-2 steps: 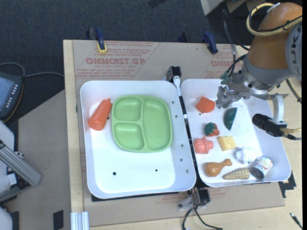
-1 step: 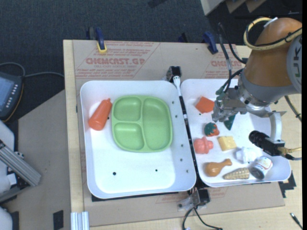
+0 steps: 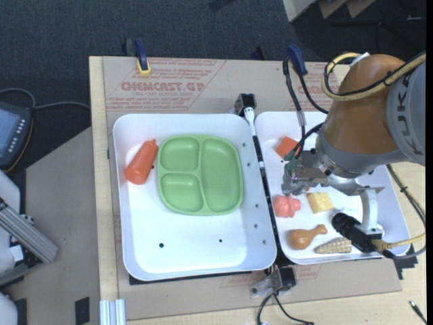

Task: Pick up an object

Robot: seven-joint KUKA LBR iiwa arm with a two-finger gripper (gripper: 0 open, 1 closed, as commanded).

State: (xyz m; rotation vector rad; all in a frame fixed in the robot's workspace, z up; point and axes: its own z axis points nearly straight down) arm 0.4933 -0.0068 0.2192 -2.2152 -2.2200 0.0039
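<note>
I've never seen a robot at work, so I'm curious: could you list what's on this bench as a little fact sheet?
left bin: green plate, carrot
right bin: red block, pink toy, yellow block, drumstick, corn
arm: reaches over the right bin
pincer: low over the right bin, between red block and pink toy
held: cannot tell

blue clamp [image 3: 141, 56] on brown board [image 3: 223, 87]
</note>
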